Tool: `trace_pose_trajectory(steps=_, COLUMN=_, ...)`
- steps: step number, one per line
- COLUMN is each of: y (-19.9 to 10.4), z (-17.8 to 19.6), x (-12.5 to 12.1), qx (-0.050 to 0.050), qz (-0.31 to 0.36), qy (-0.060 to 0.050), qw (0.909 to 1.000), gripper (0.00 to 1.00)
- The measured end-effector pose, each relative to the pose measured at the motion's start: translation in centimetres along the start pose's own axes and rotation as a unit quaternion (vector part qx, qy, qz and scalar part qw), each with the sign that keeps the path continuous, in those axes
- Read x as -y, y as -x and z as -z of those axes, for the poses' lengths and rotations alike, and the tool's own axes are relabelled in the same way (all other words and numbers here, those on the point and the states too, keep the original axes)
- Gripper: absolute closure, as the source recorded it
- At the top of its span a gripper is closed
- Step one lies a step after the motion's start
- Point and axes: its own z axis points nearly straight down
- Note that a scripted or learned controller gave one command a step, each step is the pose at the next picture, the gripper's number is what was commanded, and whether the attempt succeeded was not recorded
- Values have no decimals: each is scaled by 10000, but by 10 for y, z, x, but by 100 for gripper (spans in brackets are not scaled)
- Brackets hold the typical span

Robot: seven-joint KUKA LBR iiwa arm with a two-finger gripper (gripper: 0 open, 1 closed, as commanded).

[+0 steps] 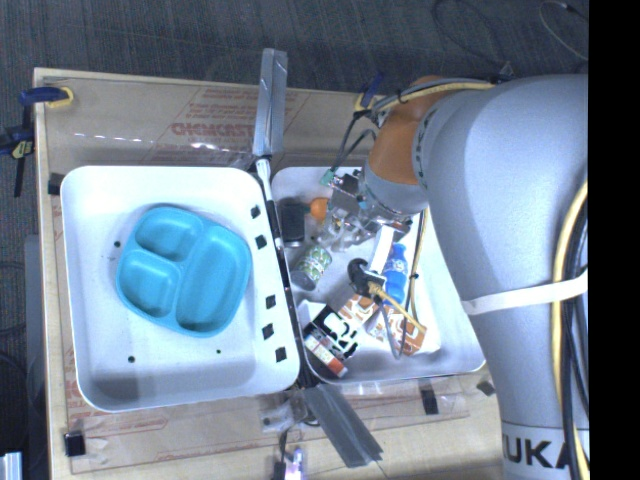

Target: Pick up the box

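Two shallow white bins sit side by side on a bench seen from above at a slant. The left bin [90, 298] holds a blue tray [185, 268] with three compartments, lying flat near the bin's middle. A narrow divider runs between the bins, with small dark clips along it.

The right bin [460, 353] is crowded. Near its upper left lies a dark block [291, 220], with a small orange ball [318, 208] just beside it. Below them is a small green and white can [314, 262] lying tilted. Toward the bin's lower left is a black and white carton [335, 336], tilted, with a red edge at its lower end.

The box [391, 268], a slim white one with a blue and red label, lies on a slant near the middle of the right bin. Below it rests an orange and white packet [405, 333].

The gripper [352, 216] hangs over the upper part of the right bin, above the can and just to the upper left of the box. Its end looks close to the box's top end, but contact is too unclear to call. Whether it is spread or pressed together cannot be told among the clutter.

The grey arm [510, 218], with its orange band [395, 148], fills the right side.
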Motion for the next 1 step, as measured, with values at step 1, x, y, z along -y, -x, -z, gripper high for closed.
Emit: trace_pose_trajectory(steps=1, y=23, z=-7, x=-3, qx=-3, qz=1385, qy=39, qw=9904, gripper=100)
